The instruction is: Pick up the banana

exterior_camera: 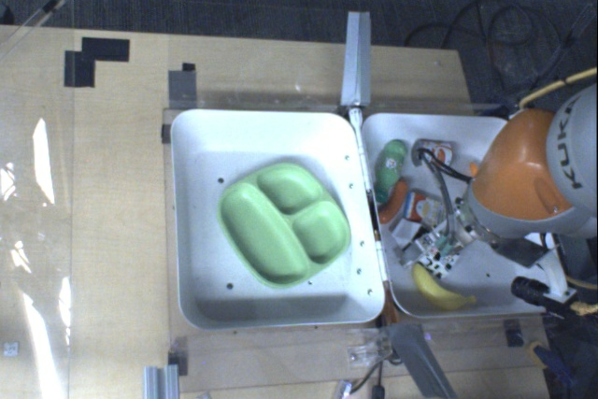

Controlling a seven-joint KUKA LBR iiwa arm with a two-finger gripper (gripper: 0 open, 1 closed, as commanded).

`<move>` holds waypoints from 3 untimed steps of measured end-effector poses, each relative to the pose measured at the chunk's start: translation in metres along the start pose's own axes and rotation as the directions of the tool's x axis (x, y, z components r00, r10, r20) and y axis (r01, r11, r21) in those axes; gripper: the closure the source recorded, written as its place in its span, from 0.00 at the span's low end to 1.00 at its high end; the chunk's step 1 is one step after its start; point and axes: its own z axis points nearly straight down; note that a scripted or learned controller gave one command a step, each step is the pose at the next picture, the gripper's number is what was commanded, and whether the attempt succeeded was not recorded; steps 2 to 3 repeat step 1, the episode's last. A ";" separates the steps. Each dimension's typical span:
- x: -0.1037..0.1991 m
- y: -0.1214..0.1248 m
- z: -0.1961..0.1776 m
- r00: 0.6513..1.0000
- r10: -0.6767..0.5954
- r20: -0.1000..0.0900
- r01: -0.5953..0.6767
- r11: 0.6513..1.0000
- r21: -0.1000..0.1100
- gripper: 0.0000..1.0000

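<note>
On the wooden surface [112, 201], the banana [442, 291] is lying near the front of the right bin [486, 304], and the end effector [437, 248] is hovering just above it among crowding items, so it is risking a wrong grasp.

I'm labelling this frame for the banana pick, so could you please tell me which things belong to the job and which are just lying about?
Belongs to the job:
- banana, right bin
- tool, above it

Lying about:
- green divided plate, left bin
- green item
- orange-red item
</note>
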 end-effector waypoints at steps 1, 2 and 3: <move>-0.001 0.003 -0.011 1.000 -0.003 0.003 0.003 1.000 -0.005 1.00; -0.001 0.003 -0.011 1.000 -0.003 0.003 0.003 1.000 -0.005 1.00; -0.001 0.003 -0.011 1.000 -0.003 0.003 0.003 1.000 -0.005 1.00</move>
